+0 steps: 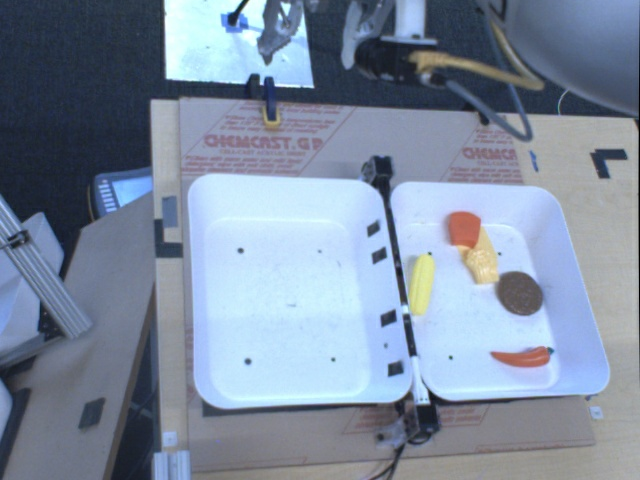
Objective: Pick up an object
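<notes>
The right bin (575, 268) holds several small items. A yellow corn cob (422, 283) lies near its left wall. An orange-red block (463, 228) touches a pale yellow piece (482, 260) just below it. A round brown disc (520, 293) sits to their right. A red chili pepper (520, 357) lies near the front wall. My gripper (315, 30) hangs high at the top of the view, beyond the far edge of the bins and well apart from every item. Its two fingers stand wide apart, with nothing between them.
The left bin (200, 298) lies beside the right one, joined along a black clipped seam (395, 288). A yellow clamp (270, 108) grips the board's far edge. A yellow cable (470, 66) and grey arm body hang at the top right.
</notes>
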`<action>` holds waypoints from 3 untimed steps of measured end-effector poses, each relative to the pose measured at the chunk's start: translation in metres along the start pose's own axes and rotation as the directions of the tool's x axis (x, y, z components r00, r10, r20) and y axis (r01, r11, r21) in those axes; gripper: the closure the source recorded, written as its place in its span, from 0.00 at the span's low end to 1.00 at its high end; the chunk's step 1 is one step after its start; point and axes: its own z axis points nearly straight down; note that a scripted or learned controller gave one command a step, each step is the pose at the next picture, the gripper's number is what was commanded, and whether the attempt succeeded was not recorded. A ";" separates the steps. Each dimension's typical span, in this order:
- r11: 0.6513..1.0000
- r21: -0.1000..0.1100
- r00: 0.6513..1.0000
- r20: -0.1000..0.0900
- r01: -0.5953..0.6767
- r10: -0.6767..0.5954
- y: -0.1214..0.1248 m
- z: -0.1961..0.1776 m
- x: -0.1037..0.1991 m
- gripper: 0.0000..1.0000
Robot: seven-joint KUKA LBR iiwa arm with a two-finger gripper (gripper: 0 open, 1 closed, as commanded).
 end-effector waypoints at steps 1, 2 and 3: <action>1.000 0.001 1.000 0.001 -0.002 0.002 -0.020 0.000 -0.003 0.00; 1.000 -0.001 1.000 0.000 0.000 0.000 -0.019 -0.011 -0.002 1.00; 1.000 0.001 1.000 0.004 -0.016 0.016 -0.054 0.000 -0.092 1.00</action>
